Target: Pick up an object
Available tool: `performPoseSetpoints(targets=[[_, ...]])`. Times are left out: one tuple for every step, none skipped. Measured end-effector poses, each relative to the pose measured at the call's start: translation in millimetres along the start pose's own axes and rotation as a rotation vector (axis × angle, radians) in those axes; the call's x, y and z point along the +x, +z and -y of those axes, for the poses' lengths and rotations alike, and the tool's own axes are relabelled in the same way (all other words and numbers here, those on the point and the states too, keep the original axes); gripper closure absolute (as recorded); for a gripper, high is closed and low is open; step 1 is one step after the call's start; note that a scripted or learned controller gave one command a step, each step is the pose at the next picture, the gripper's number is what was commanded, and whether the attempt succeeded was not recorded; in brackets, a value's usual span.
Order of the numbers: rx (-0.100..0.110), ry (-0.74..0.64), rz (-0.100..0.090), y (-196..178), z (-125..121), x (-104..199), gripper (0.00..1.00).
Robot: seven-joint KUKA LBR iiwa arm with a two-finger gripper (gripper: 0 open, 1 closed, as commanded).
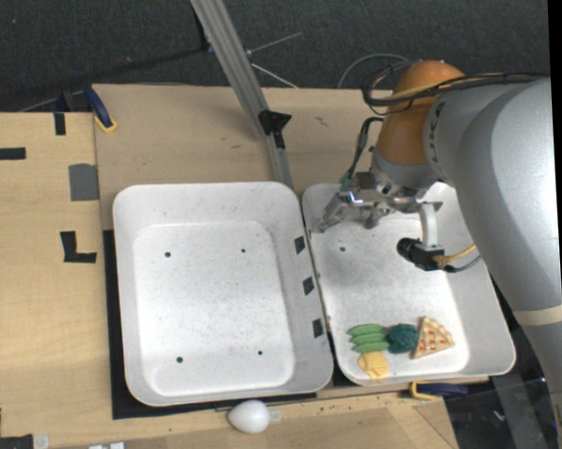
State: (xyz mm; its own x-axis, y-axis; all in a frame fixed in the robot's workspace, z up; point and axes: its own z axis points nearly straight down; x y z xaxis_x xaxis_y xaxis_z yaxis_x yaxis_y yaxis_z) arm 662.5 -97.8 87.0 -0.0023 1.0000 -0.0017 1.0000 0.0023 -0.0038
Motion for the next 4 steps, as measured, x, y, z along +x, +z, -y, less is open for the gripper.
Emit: performPoseSetpoints(targets=[[-0.001, -0.002, -0.001, -11, 0, 1, 1.0], [-0.009, 0.0, -0.002, -74, 3, 5, 1.0], [-0.007, 0.001, -0.001, -118, 2, -1, 1.0], [-0.008, 0.001, -0.001, -161, 1, 1, 1.0]])
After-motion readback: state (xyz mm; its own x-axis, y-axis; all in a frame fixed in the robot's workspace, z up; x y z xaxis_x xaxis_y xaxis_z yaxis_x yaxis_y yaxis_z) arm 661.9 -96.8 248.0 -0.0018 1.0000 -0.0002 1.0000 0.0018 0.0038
